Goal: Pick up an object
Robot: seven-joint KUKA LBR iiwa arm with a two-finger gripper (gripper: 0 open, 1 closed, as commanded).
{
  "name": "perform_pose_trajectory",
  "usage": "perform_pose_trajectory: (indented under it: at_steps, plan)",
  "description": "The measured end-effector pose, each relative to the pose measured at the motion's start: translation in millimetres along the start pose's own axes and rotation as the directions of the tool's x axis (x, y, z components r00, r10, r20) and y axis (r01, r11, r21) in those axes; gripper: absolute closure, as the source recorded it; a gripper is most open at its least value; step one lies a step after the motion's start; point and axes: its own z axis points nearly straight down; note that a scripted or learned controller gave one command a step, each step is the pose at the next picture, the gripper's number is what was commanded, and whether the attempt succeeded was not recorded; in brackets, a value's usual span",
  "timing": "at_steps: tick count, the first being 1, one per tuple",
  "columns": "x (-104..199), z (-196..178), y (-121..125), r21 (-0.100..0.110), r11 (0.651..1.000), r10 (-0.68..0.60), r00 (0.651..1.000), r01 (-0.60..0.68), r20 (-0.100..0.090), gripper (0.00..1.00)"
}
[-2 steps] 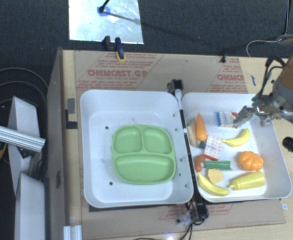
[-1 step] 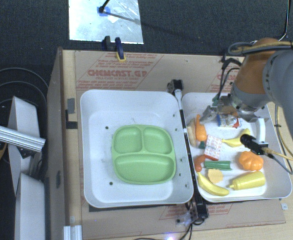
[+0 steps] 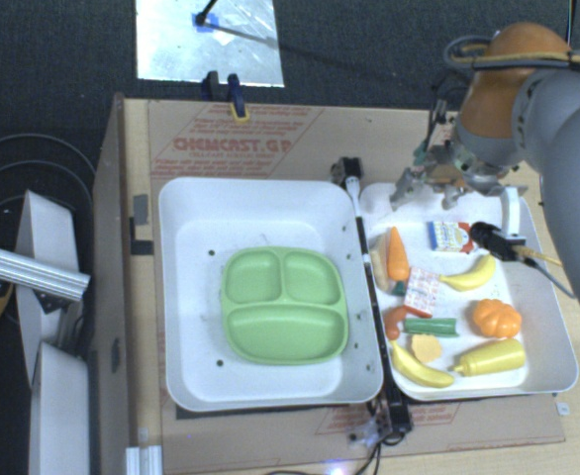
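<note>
My gripper (image 3: 426, 192) hangs over the far edge of the right bin (image 3: 557, 364), its two fingers spread open with nothing between them. Several toy foods lie below it in that bin. An orange carrot (image 3: 397, 253) and a small blue and white packet (image 3: 448, 234) are nearest. A yellow banana (image 3: 471, 273), a pink checked packet (image 3: 422, 290), an orange pumpkin (image 3: 496, 317), a green stick (image 3: 431, 327), a yellow bottle (image 3: 490, 357) and a second banana (image 3: 419, 367) lie closer to the front.
The left bin (image 3: 196, 265) holds a green divided plate (image 3: 285, 303). A black hinge strip (image 3: 366, 265) runs between the bins. Cardboard (image 3: 231, 137) lies under both bins, and a shiny sheet (image 3: 206, 28) sits beyond the bench.
</note>
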Motion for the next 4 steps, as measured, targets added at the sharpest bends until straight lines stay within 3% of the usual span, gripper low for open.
perform_pose_trajectory:
  at_steps: [1, 2, 3, 4]
  plan:
    - [5, 55, -39, 0.013, 1.0, 0.008, 1.0, -0.008, -0.001, 0.0]
    - [2, 67, -97, 0.013, 1.0, 0.01, 1.0, -0.01, -0.001, 0.0]
    - [5, 65, -88, 0.007, 1.0, 0.005, 1.0, -0.005, 0.0, 0.0]
    - [3, 66, -107, 0.01, 1.0, 0.008, 1.0, -0.008, 0.0, 0.0]
